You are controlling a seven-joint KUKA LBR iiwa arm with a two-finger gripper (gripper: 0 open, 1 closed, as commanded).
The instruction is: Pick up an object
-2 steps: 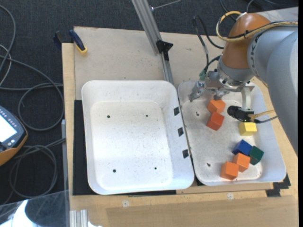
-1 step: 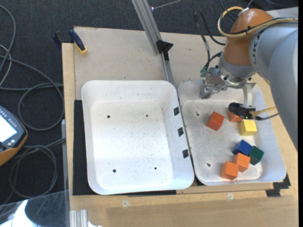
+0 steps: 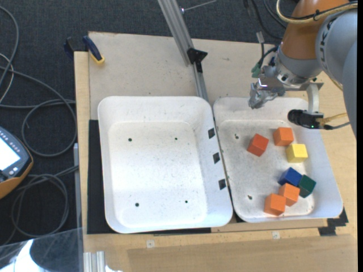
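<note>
1. Toward the far edge of the right bin (image 3: pixel 326 169), a red-orange cube (image 3: pixel 258 144) lies on its own, well apart from the other blocks, and looks like the easiest one to pick up.
2. Just beyond it sit an orange cube (image 3: pixel 283 136) and a yellow cube (image 3: pixel 297 152), near each other; at the bin's near right corner a blue cube (image 3: pixel 291 176), a green cube (image 3: pixel 307 185) and two more orange cubes (image 3: pixel 282 199) crowd together, some touching.
3. Above the bin's far rim hangs the gripper (image 3: pixel 258 100), empty; whether its jaws are apart or together I cannot tell from this slant.
4. To do the step well, I judge it should come down squarely over the lone cube, jaws straddling two opposite faces, low enough to grip below the top edge.
5. Open floor surrounds that cube on every side, so the fingers have room; the clustered corner leaves little, and the raised rim there could block a finger.
6. Beside it, the left bin (image 3: pixel 113 152) offers wide free floor.
</note>
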